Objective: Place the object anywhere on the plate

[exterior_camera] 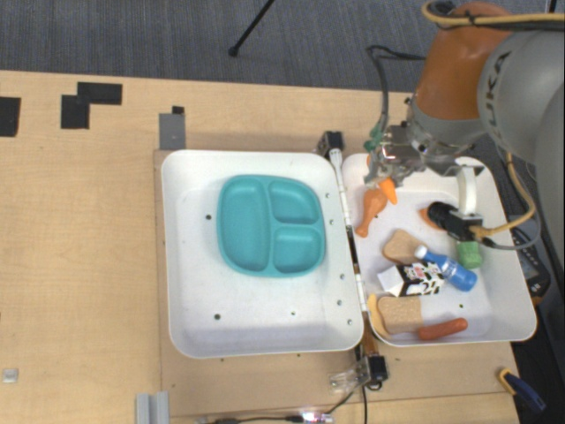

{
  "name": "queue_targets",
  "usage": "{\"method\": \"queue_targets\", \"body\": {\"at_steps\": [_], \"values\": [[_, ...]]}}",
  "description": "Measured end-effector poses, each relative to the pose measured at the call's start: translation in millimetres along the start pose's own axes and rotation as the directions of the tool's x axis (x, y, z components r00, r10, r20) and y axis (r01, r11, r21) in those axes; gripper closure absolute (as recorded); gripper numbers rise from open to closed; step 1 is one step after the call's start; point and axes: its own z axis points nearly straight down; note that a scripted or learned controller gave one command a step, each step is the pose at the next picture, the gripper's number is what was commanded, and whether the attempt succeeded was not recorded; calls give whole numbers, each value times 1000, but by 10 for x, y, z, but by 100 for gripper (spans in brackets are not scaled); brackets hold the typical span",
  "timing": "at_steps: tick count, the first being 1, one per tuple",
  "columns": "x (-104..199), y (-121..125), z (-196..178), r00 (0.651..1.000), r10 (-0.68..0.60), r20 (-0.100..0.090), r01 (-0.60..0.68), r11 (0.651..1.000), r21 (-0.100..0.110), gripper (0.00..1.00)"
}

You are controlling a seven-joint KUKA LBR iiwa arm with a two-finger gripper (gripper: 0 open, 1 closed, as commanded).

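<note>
Pincer (387, 177) over carrot (374, 203) top; grip state unclear. Carrot slanted down-left. Plate (269, 225) lay left of both.

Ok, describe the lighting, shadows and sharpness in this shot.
Camera view: even, soft light, no harsh glare on the white bins; the teal plate is crisp with a faint shadow; the arm close to the lens looks slightly soft; toys under it sit in mild shade.

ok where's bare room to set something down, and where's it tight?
Free: all three wells of the teal plate, plus the left bin's white floor ringing it. Crowded: the right bin, packed with the carrot, bread, sausage and bottle.
</note>
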Motion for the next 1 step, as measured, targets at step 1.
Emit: {"method": "queue_targets", "body": {"at_steps": [1], "values": [[788,450,442,997,-77,-3,77,997,4,100]]}}
